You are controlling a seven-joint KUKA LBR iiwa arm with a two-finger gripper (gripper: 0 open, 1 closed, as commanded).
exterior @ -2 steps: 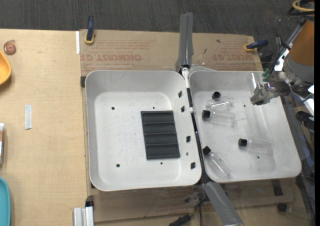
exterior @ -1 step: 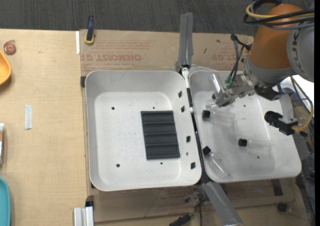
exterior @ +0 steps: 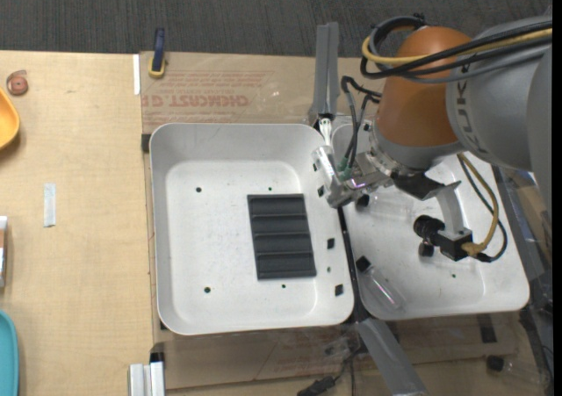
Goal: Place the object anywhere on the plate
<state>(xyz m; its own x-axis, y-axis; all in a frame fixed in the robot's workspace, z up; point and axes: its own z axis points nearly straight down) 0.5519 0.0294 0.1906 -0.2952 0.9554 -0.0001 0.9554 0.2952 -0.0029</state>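
Hanging over the right bin [exterior: 492, 289], the gripper [exterior: 347, 192] cannot be read as wide or narrow, perhaps empty-handed; the black plate [exterior: 281, 236] is left bare, placement undone.

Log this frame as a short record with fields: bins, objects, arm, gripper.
left bin: holds a dark ribbed rectangular block, lying flat near its middle
right bin: mostly covered by the arm
arm: reaches in from the right, wrist above the seam between the bins
gripper: over the inner edge of the bins; finger state unclear
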